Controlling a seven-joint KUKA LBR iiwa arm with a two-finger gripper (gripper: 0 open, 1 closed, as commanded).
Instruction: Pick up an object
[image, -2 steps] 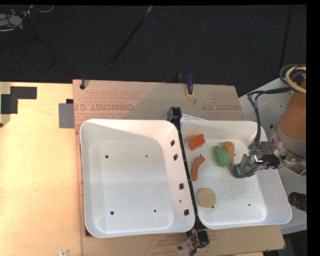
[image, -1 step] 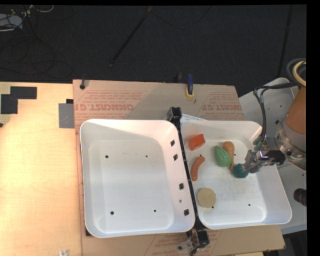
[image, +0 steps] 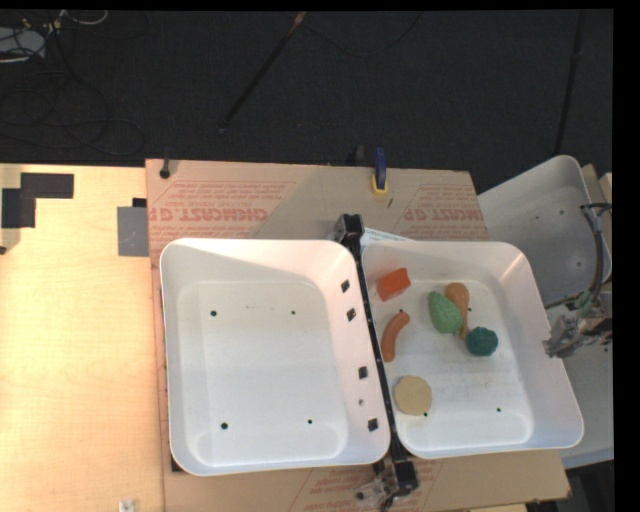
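The right bin (image: 540, 420) holds several small items. An orange block (image: 393, 283) lies near its back left. A brown sausage-shaped piece (image: 394, 335) lies close to the left wall. A green lump (image: 444, 312) touches a tan-orange piece (image: 457, 295), and a teal ball (image: 482, 341) sits just to their right. A tan round disc (image: 412, 395) lies toward the front. My gripper (image: 572, 335) hangs at the far right, outside the right bin's right rim and apart from every item.
The left bin (image: 190, 440) stands beside the right one, and a black clip strip (image: 360, 330) runs between them. Both rest on cardboard (image: 250, 200) over a wooden bench (image: 70, 350). A pale grey part of the arm (image: 545, 215) rises at the back right.
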